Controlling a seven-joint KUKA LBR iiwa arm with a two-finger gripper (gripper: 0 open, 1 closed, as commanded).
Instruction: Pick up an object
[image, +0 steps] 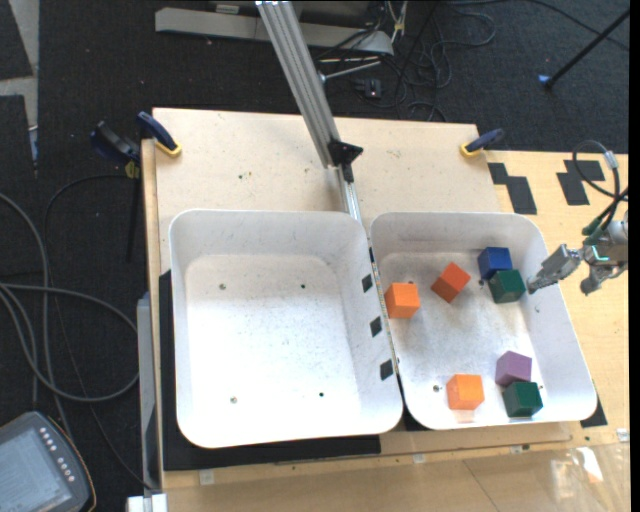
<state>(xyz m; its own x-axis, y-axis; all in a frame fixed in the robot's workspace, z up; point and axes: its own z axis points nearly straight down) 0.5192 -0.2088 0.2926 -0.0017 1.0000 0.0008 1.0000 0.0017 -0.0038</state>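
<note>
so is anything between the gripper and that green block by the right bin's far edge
Nothing visible does. The gripper sits at the right bin's rim, just right of the green block. The blue block sits against the green one's far side, off that line.

Bright, even light fell from above me; the white bins (270, 330) glared almost blown out, and the blocks (465, 392) cast only faint shadows. Detail was soft and grainy, the floor dim.

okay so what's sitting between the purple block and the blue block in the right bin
In the camera view, the stretch of bin floor between the purple block and the blue block holds a dark green block, right against the blue one. Below it, bare white floor.
</note>
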